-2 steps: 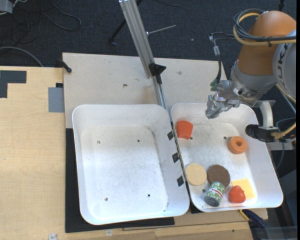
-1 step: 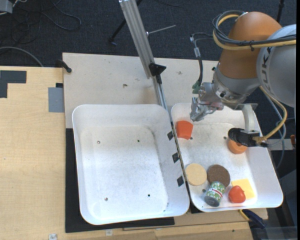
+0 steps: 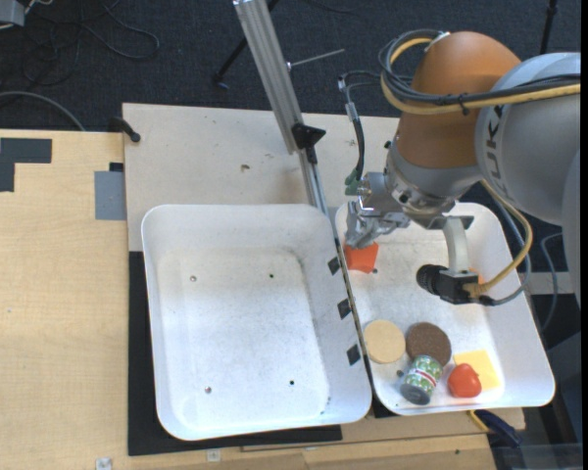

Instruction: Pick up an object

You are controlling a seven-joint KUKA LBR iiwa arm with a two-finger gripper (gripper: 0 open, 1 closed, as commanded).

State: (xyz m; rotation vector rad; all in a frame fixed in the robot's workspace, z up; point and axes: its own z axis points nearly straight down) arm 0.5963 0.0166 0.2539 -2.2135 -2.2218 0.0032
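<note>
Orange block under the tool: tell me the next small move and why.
Probably a short, slow lift straight up. The tool sits right on top of the orange block, near the right bin's left wall, and the grip itself is hidden, so a small rise would show whether the block comes along.

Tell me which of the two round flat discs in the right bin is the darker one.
The brown disc. It lies right of the tan disc, touching it, above the small can.

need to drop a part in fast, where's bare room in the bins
The left bin has a bare floor up to the divider. In the right bin, the near corner is crowded: tan disc, brown disc, can, tomato, yellow block.
</note>
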